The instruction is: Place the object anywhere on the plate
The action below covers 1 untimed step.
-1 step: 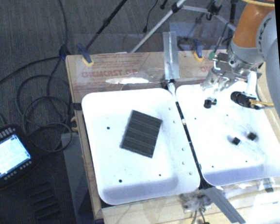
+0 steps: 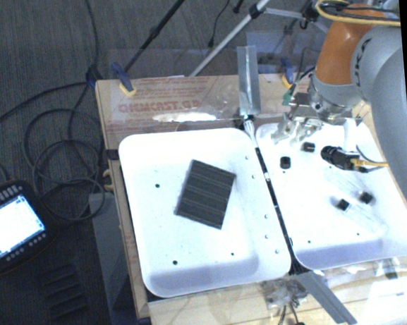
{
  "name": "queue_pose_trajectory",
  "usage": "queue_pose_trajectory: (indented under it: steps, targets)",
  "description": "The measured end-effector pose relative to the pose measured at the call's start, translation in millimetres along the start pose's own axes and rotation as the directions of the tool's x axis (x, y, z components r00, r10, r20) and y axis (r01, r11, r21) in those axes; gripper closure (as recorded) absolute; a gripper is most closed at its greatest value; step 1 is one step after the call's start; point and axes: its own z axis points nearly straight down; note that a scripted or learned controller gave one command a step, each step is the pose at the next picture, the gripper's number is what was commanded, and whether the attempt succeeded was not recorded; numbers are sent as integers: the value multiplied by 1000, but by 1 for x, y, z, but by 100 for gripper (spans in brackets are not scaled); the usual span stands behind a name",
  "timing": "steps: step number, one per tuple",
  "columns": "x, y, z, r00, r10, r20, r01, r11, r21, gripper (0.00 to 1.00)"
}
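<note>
- The pincer [image 2: 294, 128] is hanging over the far corner of the right bin [image 2: 338, 249], close to the dividing wall [image 2: 271, 195]. I cannot tell whether it is spread or pressed together, and nothing is showing as pinched in it.
- A small black piece [image 2: 285, 162] is lying on the bin floor just in front of the pincer and apart from it. Being the nearest loose thing, it is probably the object being gone for.
- A second black bit [image 2: 307, 147] is sitting just beside the pincer on the arm's side. A third bit [image 2: 342, 204] and a fourth bit [image 2: 366, 197] are lying well apart from it, toward the bin's front.
- The ribbed dark plate [image 2: 206, 193] is lying flat and askew in the left bin [image 2: 156, 268], well away from the pincer across the dividing wall. No piece is resting on it, so the placing is not yet done.
- Any carry is going to need a lift over that wall.
</note>
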Motion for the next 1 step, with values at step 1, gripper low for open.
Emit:
queue_pose_trajectory:
  steps: [1]
  targets:
    - [49, -8, -43, 999, -43, -2, 43, 999, -2, 100]
